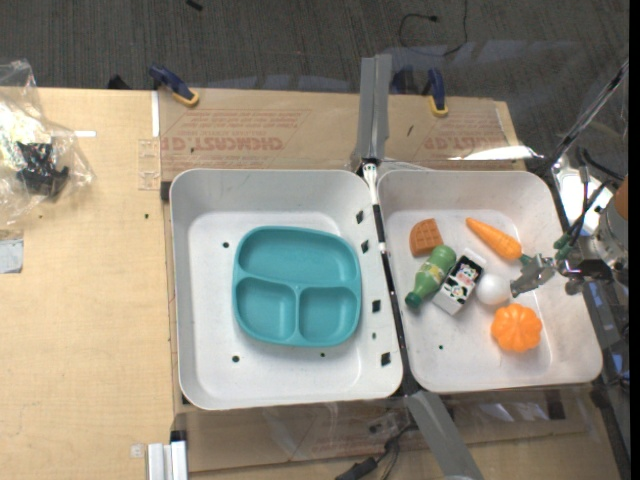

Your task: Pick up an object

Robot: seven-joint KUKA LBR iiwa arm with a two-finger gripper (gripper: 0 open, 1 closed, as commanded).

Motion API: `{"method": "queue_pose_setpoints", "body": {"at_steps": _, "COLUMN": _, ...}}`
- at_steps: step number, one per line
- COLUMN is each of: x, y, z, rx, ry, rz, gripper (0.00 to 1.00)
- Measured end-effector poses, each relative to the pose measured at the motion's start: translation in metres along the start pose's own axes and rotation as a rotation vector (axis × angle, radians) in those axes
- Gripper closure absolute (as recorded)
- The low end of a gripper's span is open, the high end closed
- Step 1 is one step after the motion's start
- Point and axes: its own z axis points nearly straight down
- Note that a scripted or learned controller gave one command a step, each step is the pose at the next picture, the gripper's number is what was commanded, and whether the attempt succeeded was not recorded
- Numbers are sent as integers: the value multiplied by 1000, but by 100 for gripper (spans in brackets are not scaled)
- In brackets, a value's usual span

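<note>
The right bin (440, 353) holds several toy foods. An orange carrot (494, 237) lies at its back right and a brown waffle piece (426, 236) at the back left. A green bottle (431, 275) leans beside a small black-and-white carton (461, 283), with a white egg (493, 289) just to their right. An orange pumpkin (516, 328) sits in front of the egg. My gripper (532, 274) reaches in from the right edge, low over the bin, just right of the egg and above the pumpkin. Nothing shows in its grasp.
The left bin (200, 368) bears a teal divided plate (296, 286). A metal divider (374, 118) runs between the bins. Cardboard (260, 133) lies behind them, held by clamps. A plastic bag of small parts (35, 158) rests on the bench at far left.
</note>
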Motion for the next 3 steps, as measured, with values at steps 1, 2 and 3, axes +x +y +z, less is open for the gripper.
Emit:
{"method": "queue_pose_setpoints", "body": {"at_steps": 1, "x": 19, "y": 12, "z": 93, "rx": 0, "ry": 1, "rz": -34, "gripper": 0}}
{"method": "queue_pose_setpoints", "body": {"at_steps": 2, "x": 1, "y": -9, "z": 109, "rx": -1, "ry": 1, "rz": -95, "gripper": 0}}
{"method": "queue_pose_setpoints", "body": {"at_steps": 3, "x": 1, "y": -9, "z": 100, "rx": -1, "ry": 1, "rz": -93, "gripper": 100}}
